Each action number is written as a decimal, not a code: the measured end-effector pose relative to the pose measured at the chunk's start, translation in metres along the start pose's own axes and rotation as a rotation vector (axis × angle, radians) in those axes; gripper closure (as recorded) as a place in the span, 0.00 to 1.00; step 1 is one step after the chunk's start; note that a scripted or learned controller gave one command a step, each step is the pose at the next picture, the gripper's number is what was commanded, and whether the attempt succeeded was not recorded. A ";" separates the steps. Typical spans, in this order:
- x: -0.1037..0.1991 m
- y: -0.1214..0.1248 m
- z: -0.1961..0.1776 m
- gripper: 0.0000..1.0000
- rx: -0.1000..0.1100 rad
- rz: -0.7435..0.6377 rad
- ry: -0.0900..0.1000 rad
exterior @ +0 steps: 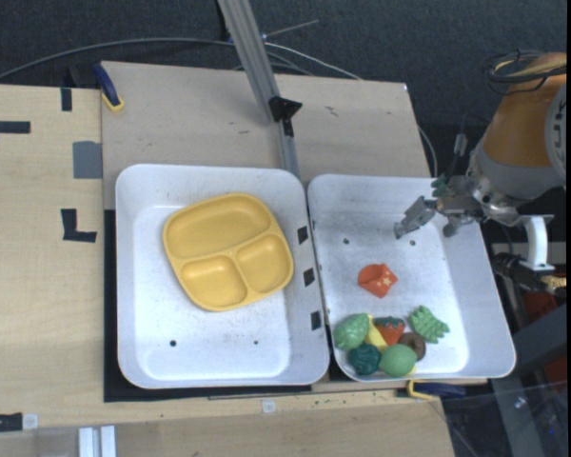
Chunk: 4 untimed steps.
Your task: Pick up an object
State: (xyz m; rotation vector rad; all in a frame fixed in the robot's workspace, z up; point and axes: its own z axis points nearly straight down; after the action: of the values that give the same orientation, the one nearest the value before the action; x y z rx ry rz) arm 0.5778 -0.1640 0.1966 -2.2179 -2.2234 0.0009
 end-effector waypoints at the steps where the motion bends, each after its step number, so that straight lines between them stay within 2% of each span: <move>1: 0.000 0.000 0.000 0.00 0.000 0.000 0.000; 2: -0.003 0.002 0.063 0.00 0.006 0.001 0.000; 3: -0.003 0.002 0.109 0.00 -0.001 0.001 -0.002; 4: -0.002 0.002 0.097 1.00 -0.001 0.000 -0.001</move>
State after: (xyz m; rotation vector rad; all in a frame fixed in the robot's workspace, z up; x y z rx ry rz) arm 0.5801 -0.1662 0.0992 -2.2188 -2.2248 0.0012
